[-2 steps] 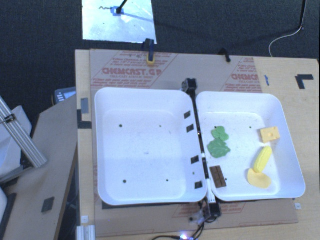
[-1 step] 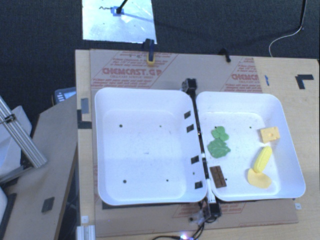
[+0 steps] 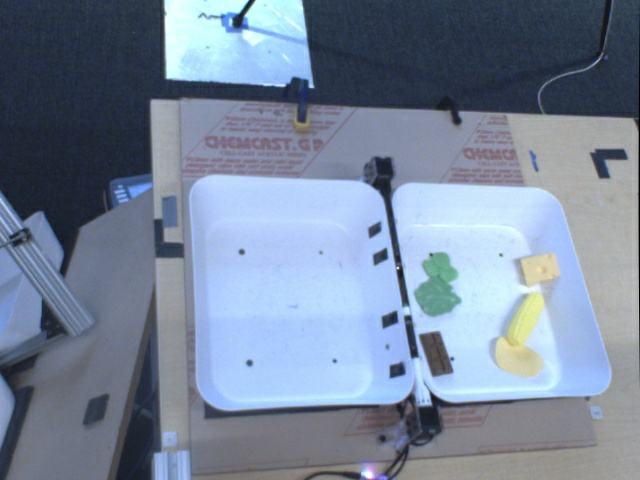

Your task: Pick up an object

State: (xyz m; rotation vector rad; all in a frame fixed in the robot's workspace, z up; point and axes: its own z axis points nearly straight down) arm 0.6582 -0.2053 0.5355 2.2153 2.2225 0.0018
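Note:
The right bin (image 3: 560, 218) holds several small objects. A green leafy piece (image 3: 437, 287) lies near its left wall. A brown flat block (image 3: 435, 353) rests at the front left corner. A yellow corn cob (image 3: 525, 317) lies slanted at the right, touching a flat yellow disc (image 3: 518, 358) in front of it. A small yellow-orange cheese-like block (image 3: 538, 268) sits behind the corn, near the right wall.
The left bin (image 3: 215, 208) stands beside the right one, joined by black clips (image 3: 390, 288) along the shared wall. Both rest on a cardboard sheet (image 3: 260, 138). A shiny metal plate (image 3: 235, 28) lies behind the bench. An aluminium rail (image 3: 35, 268) stands at the left.

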